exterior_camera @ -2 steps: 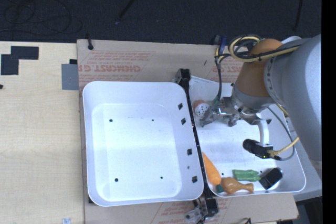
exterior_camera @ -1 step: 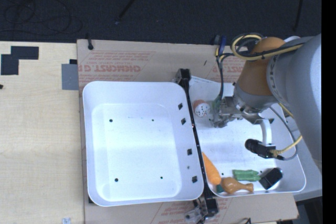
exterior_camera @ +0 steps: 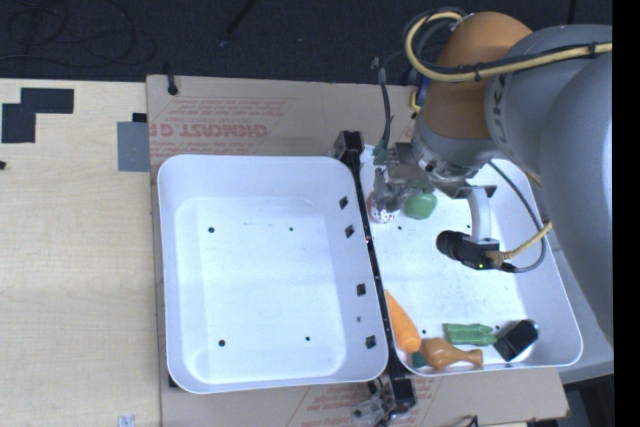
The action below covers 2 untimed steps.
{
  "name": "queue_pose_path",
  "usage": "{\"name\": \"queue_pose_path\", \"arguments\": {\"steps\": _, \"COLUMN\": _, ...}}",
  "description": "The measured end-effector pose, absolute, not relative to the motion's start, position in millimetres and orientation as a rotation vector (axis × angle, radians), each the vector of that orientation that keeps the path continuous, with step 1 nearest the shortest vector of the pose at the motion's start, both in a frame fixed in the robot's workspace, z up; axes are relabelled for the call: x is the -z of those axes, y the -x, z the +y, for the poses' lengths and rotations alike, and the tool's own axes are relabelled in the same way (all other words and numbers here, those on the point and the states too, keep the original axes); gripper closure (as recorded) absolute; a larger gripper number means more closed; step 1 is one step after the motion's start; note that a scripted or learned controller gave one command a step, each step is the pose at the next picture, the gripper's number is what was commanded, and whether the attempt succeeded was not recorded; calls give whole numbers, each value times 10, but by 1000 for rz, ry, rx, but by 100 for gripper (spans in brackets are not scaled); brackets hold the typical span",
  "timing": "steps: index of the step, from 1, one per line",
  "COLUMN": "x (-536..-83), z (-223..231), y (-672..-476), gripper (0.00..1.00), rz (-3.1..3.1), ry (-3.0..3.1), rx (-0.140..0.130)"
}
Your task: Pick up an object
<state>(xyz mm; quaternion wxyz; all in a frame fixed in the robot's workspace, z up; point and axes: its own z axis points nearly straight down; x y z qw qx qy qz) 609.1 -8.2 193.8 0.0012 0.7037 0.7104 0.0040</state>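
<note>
Green and rounded, a small smooth plastic ball sits in the right white bin near its far left corner, just beside the gripper. We judge it light, stiff and slippery, best pinched across its middle; we cannot tell how far the gripper stands open.

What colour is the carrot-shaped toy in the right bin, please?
Orange, seen in the camera view: the carrot-shaped toy lies along the bin's left wall.
</note>
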Motion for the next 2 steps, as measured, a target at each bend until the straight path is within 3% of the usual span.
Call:
{"name": "queue_pose_path", "arguments": {"steps": 1, "x": -1980, "z": 874, "y": -5864, "gripper": 100, "rz": 2237, "ry": -2214, "rx": 0}}
{"name": "queue_pose_path", "arguments": {"steps": 2, "x": -1976, "z": 806, "y": -5871, "gripper": 0, "rz": 2226, "ry": -2221, "rx": 6}}
